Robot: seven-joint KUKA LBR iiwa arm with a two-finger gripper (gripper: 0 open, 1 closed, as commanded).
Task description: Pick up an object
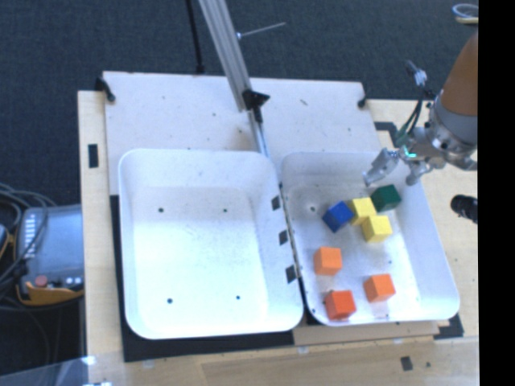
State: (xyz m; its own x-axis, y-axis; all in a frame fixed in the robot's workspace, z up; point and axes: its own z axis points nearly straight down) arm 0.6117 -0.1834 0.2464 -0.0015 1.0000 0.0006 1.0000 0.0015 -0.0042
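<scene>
Below my fingertips, just beside: green cube (387, 197), touching yellow cube (364, 207). Gripper (394, 167) hangs over right bin (434, 240), fingers spread apart, holding nothing — I judge positioned for descent onto green.

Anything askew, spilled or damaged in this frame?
Nothing stands out. All seven blocks sit inside the right bin; none spilled. The gripper hovers above the green block.
</scene>
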